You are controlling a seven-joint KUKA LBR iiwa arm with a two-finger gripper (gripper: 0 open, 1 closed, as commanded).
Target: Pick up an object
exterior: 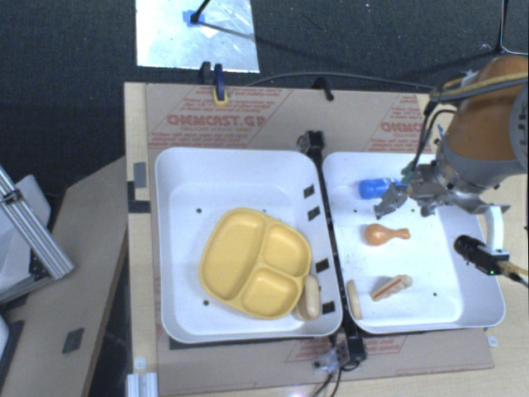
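Front edge items: a pale beige bread-shaped piece (310, 298) is seen leaning at the front of the left white shallow bin (186, 180), touching the yellow plastic divided tray (256, 261); a second pale beige oval piece (354, 298) is seen against the left wall of the right white shallow bin (479, 313).
Right bin, front: a tan hot-dog-shaped toy (390, 287) is laid at a slant, apart from the other items.
Right bin, middle: an orange drumstick-shaped toy (385, 235) is laid flat, its narrow end pointed right.
Right bin, back: a blue plastic cylinder-like object (374, 188) is placed just beside the claw (390, 202).
Claw: dark fingers are seen low over the right bin, between the blue object and the orange toy; whether they are spread or closed cannot be told, and nothing is seen held.
Arm: the grey body with orange band is seen entering above the right bin's far corner.
Surface: a cardboard sheet with red lettering (215, 114) is laid under both bins.
Risk, aim: two candidates are crowded near the fingers, so either may be nudged aside instead of gripped.
Risk, shape: the rounded orange toy is judged likely to roll or squirt out under a pinch.
Risk, descent: the bin floor may be struck if the descent is made too deep.
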